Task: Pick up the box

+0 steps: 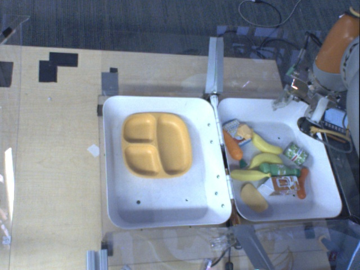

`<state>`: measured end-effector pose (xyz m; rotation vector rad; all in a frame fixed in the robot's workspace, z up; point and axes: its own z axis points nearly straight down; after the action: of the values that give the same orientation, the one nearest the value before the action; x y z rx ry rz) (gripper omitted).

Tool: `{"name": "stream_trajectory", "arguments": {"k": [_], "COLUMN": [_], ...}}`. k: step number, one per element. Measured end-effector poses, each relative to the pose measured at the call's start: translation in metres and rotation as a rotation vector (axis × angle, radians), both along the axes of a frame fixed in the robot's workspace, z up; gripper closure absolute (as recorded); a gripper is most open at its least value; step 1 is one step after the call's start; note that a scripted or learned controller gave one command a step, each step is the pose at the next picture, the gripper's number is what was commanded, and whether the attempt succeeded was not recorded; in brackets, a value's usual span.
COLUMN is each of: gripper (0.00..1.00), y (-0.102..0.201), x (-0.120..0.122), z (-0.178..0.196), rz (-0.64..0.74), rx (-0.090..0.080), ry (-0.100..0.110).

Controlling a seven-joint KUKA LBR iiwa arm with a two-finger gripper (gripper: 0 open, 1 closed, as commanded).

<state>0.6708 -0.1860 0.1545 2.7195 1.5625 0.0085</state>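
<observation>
The box (283, 185), small and brown-orange with a white label, lies flat near the front right of the right bin (332, 210). It sits between a green bottle (275, 169) and a red-orange sausage-shaped piece (303, 183). My gripper (306, 102) hangs over the bin's back right corner, up and to the right of the box and well apart from it. Nothing shows in its grasp.
The right bin also holds a carrot (232, 145), three yellow bananas (265, 145), a green can (295, 153), a tan lump (254, 198) and a small printed packet (236, 129). In the left bin (112, 167) lies a yellow divided tray (156, 144).
</observation>
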Motion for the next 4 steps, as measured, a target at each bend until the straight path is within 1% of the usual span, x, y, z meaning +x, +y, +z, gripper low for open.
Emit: {"name": "stream_trajectory", "arguments": {"k": [1, 2, 3, 4], "gripper": [0.0, 0.0, 0.0, 0.0], "y": [-0.01, -0.007, 0.005, 0.019], "x": [-0.001, -0.043, -0.004, -0.045], "z": [0.109, -0.025, 0.023, -0.067], "rz": [-0.13, -0.14, -0.302, -0.268], "rx": [0.001, 0.003, 0.003, 0.003], "ry": [0.0, 0.005, 0.001, 0.001]}}
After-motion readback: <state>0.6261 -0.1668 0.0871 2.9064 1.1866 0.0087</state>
